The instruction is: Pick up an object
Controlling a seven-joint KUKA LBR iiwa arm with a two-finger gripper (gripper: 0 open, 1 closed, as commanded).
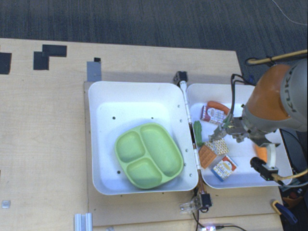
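The robot arm [274, 100] is the closest thing to the camera. It is grey with a fat orange band, and it reaches in from the right over the right bin [284, 170].

Under it, the gripper [220, 134] hangs low over a little pile of things in that bin. Whether it is open or closed is too hard to see from here.

Just beside the gripper are an orange waffle-looking piece [207, 156] and a small white and red packet [224, 167]. A green stick [197, 131] lies along the bin's left wall. A red and white packet [213, 112] sits farther up. An orange thing [261, 153] peeks out by the arm.

The left bin [103, 124] holds a green tray [149, 155] with three parts.

I think the arm is at the reaching step. Nothing looks lifted yet. Next it should go down on one thing, squeeze it, and lift it straight up.
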